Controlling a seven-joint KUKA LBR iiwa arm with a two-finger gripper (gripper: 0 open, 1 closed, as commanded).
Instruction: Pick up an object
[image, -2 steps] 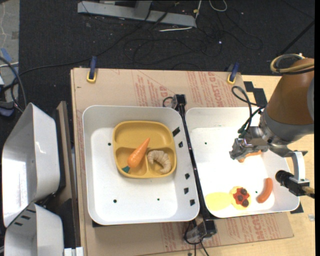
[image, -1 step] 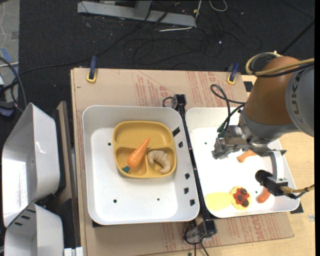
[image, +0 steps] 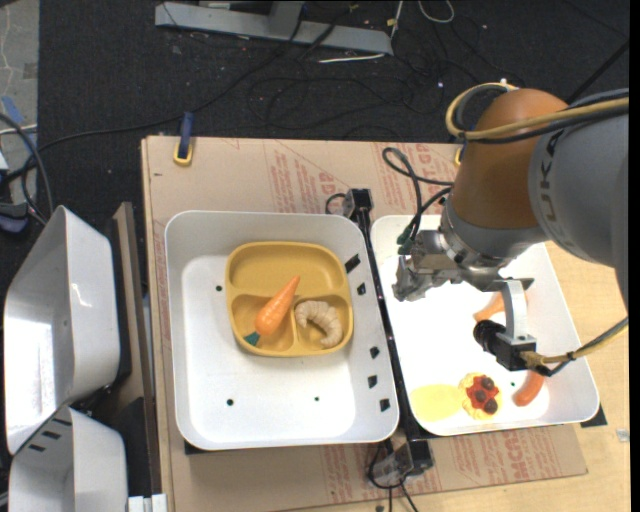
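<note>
Over the right-hand bin the grey arm with its orange band was seen reaching in from the right, its wrist hanging above the bin's upper left part. The gripper was pointed down towards the bin floor near the left wall, but whether it was released or clenched could not be told, and nothing could be made out in its grasp. A black cable assembly was slung from the wrist down across the bin.

Several small things were left lying on the floor of that bin. An orange piece was partly hidden beside the cable bracket. Nearer the front edge, a flat yellow item was laid just beside a yellow piece topped with dark red berries, and an orange-red sausage-like object was placed close to the right of those, under the cable.

The left-hand bin was occupied by a yellow divided plate set towards its back. A toy carrot was laid at a slant across the plate's divider, and a pale shrimp-like piece was curled in the lower right compartment, near the carrot but apart from it.

Both bins were set side by side on a brown board surface, with a yellow-handled clamp fixed at its back left corner. White containers were stood off to the far left.
</note>
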